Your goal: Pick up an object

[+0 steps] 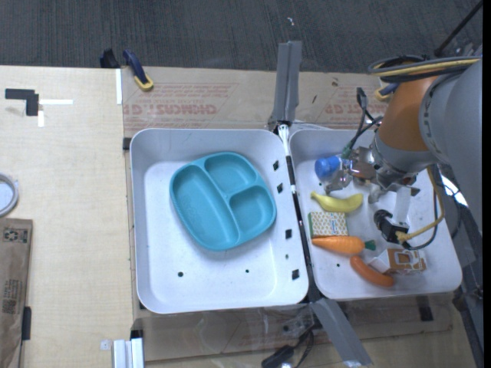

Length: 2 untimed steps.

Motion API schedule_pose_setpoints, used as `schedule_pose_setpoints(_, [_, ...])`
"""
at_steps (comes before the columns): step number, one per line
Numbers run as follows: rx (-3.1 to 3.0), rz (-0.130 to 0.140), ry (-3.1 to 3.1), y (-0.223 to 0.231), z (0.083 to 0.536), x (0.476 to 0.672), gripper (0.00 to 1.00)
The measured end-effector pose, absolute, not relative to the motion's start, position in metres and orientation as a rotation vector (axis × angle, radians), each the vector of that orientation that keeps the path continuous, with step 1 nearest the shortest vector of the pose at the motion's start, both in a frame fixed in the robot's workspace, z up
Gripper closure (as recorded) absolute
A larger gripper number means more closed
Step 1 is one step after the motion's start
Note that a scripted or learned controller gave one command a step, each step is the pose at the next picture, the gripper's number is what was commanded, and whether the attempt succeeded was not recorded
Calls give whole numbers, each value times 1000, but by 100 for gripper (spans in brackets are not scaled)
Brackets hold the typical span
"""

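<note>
On the table, the left bin (146, 228) holds a blue divided plate (222, 199). In the right bin (441, 282) lie a blue object (327, 165), a yellow banana (337, 202), a patterned packet (328, 223) and two carrots (338, 244), my candidate objects. My claw (360, 173) hangs at the bin's far side, just right of the blue object; its spread I cannot tell. Best practice, I judge: centre over one item, clear of its neighbours, before descending.

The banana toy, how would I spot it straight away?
Look in the right-hand white bin, beneath the grey arm. The banana lies near its middle, above a small patterned packet. It is the one yellow curved thing; the carrots below are orange.
</note>
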State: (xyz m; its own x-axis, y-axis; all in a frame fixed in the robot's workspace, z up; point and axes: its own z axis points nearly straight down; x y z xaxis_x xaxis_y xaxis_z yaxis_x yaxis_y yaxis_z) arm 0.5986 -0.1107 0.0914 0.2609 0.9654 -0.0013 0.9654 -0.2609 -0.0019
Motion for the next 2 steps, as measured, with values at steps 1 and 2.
schedule_pose_setpoints(1, [-2495,5,-1906,-112,100,598,100])
schedule_pose_setpoints(2, [-2503,3,-1900,-33,221,644,100])
